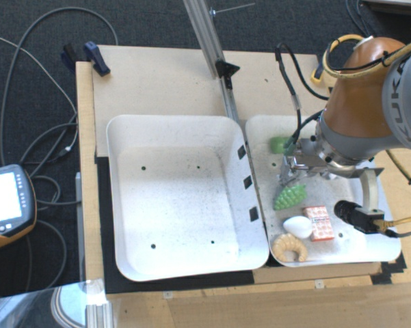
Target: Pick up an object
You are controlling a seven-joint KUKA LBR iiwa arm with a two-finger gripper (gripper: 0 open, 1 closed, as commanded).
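Note:
My gripper (pixel 289 173) hangs low over the right bin (pixel 260 130), just above a bumpy green bunch of grapes (pixel 289 197). A small green block (pixel 280 144) lies behind the gripper, partly hidden by it. Nearer the front of the same bin sit a white egg-shaped object (pixel 297 226), a red and white box (pixel 319 223) and a tan croissant (pixel 290 247). Nothing shows between the fingers.
The left bin (pixel 123 142) sits beside the right one, separated by a raised rim with black clips (pixel 247 182). A slanted metal rod (pixel 204 29) crosses behind the bins. A blue clamp (pixel 96 57) grips the bench's back left corner.

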